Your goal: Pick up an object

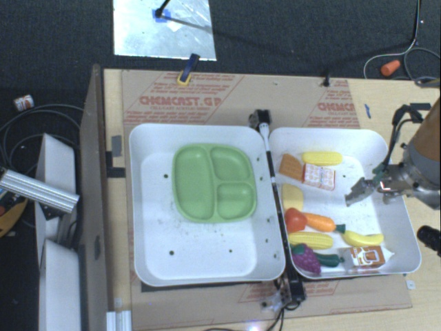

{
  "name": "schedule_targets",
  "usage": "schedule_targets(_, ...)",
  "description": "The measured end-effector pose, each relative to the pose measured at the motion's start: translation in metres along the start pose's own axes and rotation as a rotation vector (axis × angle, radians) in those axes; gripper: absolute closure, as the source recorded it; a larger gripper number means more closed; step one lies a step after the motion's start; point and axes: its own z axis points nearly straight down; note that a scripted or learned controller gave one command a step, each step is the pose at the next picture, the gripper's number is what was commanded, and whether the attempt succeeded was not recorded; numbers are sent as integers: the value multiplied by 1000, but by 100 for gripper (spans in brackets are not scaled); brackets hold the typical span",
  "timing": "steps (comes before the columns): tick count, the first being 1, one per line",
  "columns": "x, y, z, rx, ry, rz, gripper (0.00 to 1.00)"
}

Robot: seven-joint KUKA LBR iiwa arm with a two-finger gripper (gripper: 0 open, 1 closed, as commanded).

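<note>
Toy food (318,221) crowds the right bin's (372,143) left and bottom; bare floor lies near its right wall. A green plate (213,183) fills the left bin's (148,205) middle, apparently leaving clear margins.

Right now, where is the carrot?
The carrot lies in the right bin, near its middle, beside the tomato and just above the lower corn cob.

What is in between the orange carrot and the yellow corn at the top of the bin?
In the camera view, a cracker box lies between the carrot and the top corn, in the right bin. White bin floor shows around it.
</note>
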Motion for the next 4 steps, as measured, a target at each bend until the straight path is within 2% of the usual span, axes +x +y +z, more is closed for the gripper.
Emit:
schedule_targets(1, 7, 6, 111, -24, -5, 2, 0)
schedule_targets(2, 75, 48, 77, -7, 1, -9, 0)
schedule_targets(3, 40, 61, 135, 1, 0, 4, 0)
schedule_targets(4, 5, 75, 131, -2, -2, 4, 0)
